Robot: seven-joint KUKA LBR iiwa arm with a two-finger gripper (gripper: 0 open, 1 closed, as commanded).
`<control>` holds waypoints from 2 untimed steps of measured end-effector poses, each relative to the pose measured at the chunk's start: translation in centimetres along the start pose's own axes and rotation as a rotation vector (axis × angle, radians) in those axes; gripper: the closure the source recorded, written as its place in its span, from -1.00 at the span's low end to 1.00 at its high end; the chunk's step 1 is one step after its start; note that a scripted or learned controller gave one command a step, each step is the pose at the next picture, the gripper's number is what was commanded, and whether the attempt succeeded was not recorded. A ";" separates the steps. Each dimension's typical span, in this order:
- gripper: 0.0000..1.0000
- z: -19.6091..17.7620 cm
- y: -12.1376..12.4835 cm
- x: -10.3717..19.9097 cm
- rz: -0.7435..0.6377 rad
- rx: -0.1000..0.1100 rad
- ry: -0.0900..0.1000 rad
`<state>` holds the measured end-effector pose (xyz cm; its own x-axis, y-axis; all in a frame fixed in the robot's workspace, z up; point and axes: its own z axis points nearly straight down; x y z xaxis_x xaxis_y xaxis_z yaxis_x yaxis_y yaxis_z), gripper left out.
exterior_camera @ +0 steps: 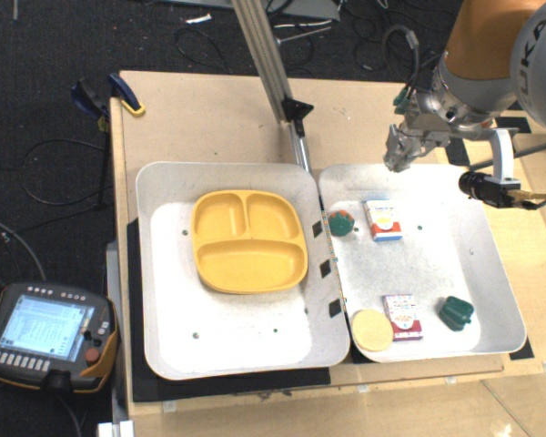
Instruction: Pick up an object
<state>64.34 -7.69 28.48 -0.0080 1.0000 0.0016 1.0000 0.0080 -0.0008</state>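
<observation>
The tool (402,156) hangs over the right bin's (491,271) back rim, grip state impossible to tell, and the nearest box (383,219) just below looks light, stiff, probably cardboard, so pinching its long sides seems safest.

One fixed camera looks down on my bench (209,116) at a slant from above its near side. It stands far enough back to take in both bins, left (164,244) and right (473,244), plus surrounding floor (45,53). My arm (491,44) enters at right.
</observation>
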 end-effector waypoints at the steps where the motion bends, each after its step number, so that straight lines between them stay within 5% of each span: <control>1: 1.00 2.1 -1.6 4.5 0.002 0.002 -0.001; 2: 1.00 3.9 -3.0 9.7 0.001 0.002 0.000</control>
<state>61.25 2.03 24.55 -0.0075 1.0000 0.0014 1.0000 0.0075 -0.0033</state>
